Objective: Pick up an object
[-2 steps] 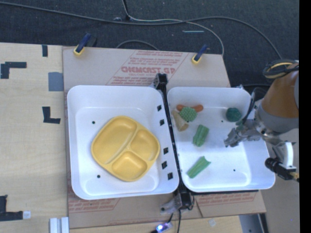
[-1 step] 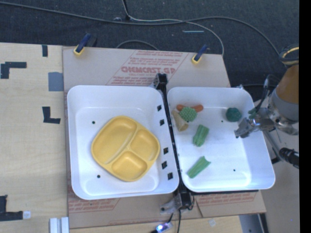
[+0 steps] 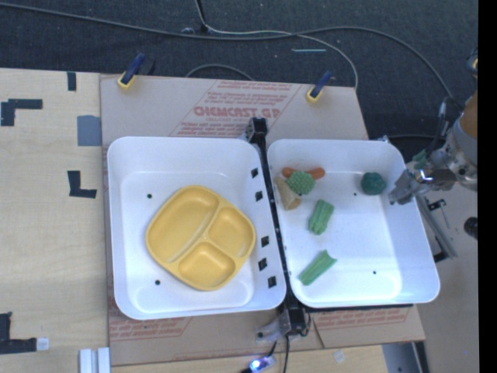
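**Desk:** What did the overhead camera show, starting with the big pieces?

**Photographer:** The surface (image 3: 46, 208) carried two shallow white bins side by side. The left bin (image 3: 124, 231) held a yellow divided plate (image 3: 200, 237), lying flat and near the middle. The right bin (image 3: 411, 278) held the small items: two green pieces, one (image 3: 320, 217) near the centre and one (image 3: 317, 268) below it, a dark green ball (image 3: 373, 183) by the far right corner, and a green-and-orange cluster (image 3: 299, 182) against the divider.

**Desk:** And the arm?

**Photographer:** The end effector (image 3: 404, 191) hung at the right bin's right rim, just beside the ball and above the wall. Whether it was spread or pressed together, I could not tell; nothing was visibly between its tips.

**Desk:** What could have gone wrong from there?

**Photographer:** In my judgement, the rim was the first hazard: a straight descent so close to the wall could have struck it or shifted the bin. The ball looked likely to roll away from a closing pinch. The cluster by the divider sat crowded, so a grab there might have caught two things or none.
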`<state>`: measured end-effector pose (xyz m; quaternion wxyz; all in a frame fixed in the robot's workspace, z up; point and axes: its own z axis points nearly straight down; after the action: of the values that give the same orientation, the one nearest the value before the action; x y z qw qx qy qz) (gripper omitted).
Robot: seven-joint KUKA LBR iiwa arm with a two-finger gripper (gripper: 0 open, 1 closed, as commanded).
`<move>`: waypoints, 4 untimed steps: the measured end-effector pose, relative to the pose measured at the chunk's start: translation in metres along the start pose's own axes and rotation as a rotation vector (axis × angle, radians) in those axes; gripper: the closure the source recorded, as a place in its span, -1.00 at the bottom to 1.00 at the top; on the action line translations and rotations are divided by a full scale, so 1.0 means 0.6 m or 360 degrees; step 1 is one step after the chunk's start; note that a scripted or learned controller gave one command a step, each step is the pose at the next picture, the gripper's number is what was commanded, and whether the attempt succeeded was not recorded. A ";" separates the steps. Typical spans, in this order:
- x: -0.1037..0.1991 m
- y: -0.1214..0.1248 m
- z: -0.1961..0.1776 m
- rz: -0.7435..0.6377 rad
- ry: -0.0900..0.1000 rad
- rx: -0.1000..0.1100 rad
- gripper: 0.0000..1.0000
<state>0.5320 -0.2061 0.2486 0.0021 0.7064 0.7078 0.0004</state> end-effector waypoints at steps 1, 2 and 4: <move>0.094 0.018 -0.009 -0.0006 0.0004 0.0005 1.00; 0.199 0.033 -0.004 -0.0007 0.0004 0.0006 1.00; 0.357 0.057 0.011 -0.0004 0.0002 0.0009 1.00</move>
<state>0.5655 0.0082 0.2416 -0.0004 0.7056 0.7086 -0.0010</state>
